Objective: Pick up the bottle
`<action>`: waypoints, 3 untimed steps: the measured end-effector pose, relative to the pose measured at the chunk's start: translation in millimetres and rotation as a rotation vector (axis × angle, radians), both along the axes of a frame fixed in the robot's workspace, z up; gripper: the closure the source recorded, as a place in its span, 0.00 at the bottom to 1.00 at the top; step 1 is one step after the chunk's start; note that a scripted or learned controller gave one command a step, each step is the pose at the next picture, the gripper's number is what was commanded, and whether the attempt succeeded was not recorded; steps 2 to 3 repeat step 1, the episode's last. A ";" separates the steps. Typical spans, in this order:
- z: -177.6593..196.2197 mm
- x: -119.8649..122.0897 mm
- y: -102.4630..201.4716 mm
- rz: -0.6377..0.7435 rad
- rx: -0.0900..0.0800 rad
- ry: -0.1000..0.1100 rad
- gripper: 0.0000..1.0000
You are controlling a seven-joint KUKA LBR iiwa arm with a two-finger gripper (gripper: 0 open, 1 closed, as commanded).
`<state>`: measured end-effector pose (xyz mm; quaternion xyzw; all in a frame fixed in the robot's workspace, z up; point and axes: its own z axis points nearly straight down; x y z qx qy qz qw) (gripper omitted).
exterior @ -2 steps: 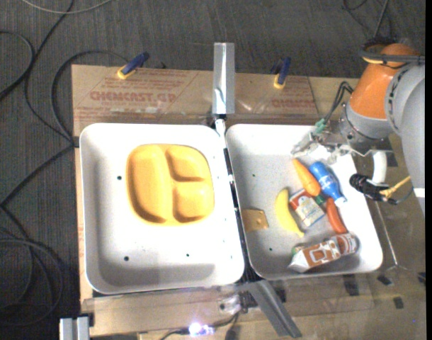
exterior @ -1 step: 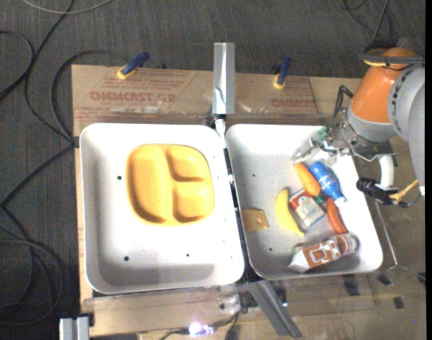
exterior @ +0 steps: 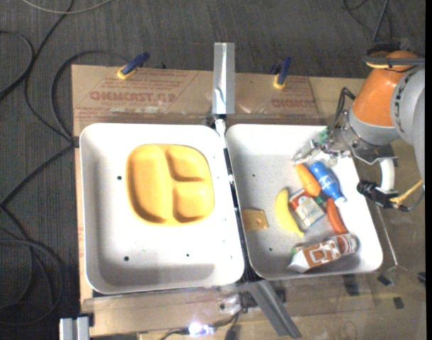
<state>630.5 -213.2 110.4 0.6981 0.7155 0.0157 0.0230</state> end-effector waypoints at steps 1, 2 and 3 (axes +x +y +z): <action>-0.1 -2.1 -0.1 0.017 -0.002 0.000 0.00; -0.1 -2.1 -0.1 0.017 -0.002 0.000 0.00; -0.1 -2.1 -0.1 0.017 -0.002 0.000 0.00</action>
